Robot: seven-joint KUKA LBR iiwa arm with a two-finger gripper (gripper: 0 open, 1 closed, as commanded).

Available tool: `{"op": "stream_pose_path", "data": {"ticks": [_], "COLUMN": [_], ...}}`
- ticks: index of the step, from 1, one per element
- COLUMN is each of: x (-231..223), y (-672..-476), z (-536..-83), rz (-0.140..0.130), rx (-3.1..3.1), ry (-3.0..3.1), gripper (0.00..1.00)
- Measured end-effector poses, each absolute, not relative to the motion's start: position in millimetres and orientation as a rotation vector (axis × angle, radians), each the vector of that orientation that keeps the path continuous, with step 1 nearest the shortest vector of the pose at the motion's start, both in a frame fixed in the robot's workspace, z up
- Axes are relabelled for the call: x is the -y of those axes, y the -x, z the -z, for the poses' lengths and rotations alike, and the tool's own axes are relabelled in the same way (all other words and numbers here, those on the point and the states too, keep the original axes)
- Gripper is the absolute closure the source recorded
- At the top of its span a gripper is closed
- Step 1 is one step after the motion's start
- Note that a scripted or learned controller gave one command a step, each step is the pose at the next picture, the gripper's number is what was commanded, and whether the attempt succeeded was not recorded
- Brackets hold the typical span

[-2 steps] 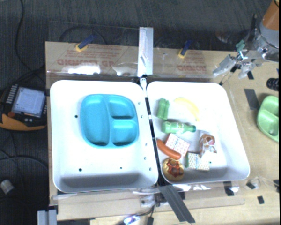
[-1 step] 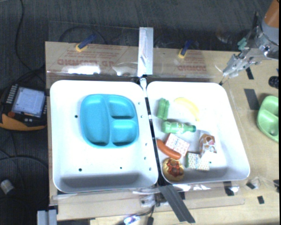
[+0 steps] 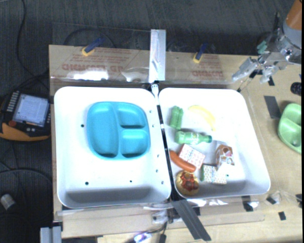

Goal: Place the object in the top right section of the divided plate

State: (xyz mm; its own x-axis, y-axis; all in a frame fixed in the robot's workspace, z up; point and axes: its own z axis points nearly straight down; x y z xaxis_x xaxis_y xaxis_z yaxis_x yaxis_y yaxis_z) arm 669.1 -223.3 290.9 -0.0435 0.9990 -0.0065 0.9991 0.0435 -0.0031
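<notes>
Fingers hard to read, gripper [image 3: 253, 71] off-bin

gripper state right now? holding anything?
Hand: above the bench past the right bin's far corner, away from the toys; whether it is open or shut cannot be told.

Even overhead light, soft focus, mild glare.
</notes>
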Motion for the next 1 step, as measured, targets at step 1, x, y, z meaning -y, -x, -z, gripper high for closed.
{"op": "stream_pose_path", "data": {"ticks": [1], "x": [223.1], "y": [-668.7], "z": [-282.1], "rz": [0.004], "rx": [-2.218], "ry": [-2.225], "gripper": [0.0]}}
